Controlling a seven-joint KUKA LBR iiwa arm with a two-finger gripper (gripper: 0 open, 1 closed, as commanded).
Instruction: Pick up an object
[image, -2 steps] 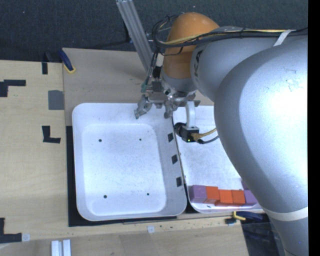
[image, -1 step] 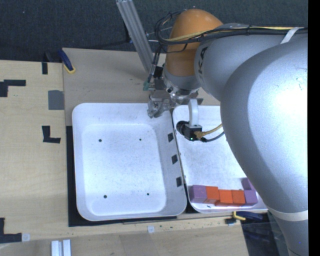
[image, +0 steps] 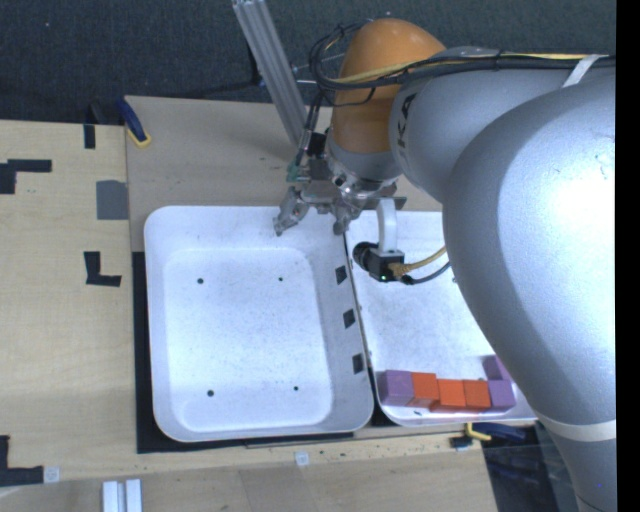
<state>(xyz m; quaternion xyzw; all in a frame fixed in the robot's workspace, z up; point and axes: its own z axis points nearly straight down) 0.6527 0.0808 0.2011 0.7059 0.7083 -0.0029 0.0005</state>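
The purple and orange blocks (image: 448, 390) lie in the right bin's (image: 420, 320) near corner, well apart from the jaws (image: 312, 212), which hang spread and bare over the left bin's (image: 240, 320) far rim. Closing here would likely grab nothing.

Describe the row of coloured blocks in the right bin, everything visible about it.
The row of blocks lies at the near edge of the right bin, pressed against its front wall. It reads as purple, orange, orange, then purple, with another purple piece behind the far right end. They look like matte, square-edged cubes lying flat and touching side by side. The arm's grey body hides the row's right end. The gripper is well away, at the bins' far side.
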